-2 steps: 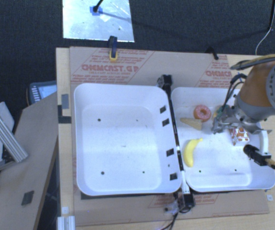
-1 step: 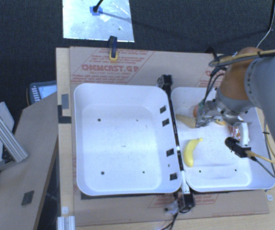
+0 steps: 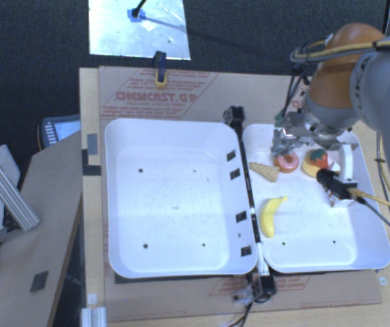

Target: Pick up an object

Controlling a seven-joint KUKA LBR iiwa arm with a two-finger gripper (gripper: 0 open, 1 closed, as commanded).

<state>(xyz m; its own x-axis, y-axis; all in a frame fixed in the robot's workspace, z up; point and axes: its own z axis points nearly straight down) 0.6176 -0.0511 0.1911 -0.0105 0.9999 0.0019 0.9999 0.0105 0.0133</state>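
My gripper [image 3: 282,146] hangs over the far part of the right bin [image 3: 317,251], reaching in from the right. Directly below and beside it lies a round red piece [image 3: 288,162]. A tan wedge [image 3: 264,172] lies just left of that piece. An orange and red toy fruit with a green spot [image 3: 316,161] sits to the right of the red piece. A yellow banana [image 3: 270,215] lies nearer the front, close to the divider. Nothing shows between the fingers.
The left bin [image 3: 174,196] stands beside the right one, with black clips along the divider [image 3: 244,182]. A yellow clamp [image 3: 160,70] sits at the back of the cardboard base. A metal rail [image 3: 1,182] lies off the bench at left.
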